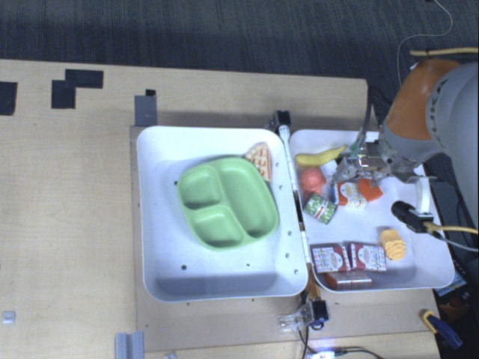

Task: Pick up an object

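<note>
White right bin [441, 271] packed: banana [320, 156], tomato [311, 179], green can [320, 209], two cartons [349, 258]. My gripper [354, 172] low over red-white packet [350, 194], between banana and packet. Green tray [226, 202] in left bin [153, 223]. Grip state, can't tell.

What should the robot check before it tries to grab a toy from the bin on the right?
1. Gripper is over the right bin: ok.
2. Toys lie below it, a tomato and a small carton: ok.
3. Jaws open wide enough: cannot tell.
4. One toy singled out: not ok, the tomato, carton and green can crowd together.
5. Banana lies off to the side by the bin's rim: ok.
6. Something already held: cannot tell.
</note>
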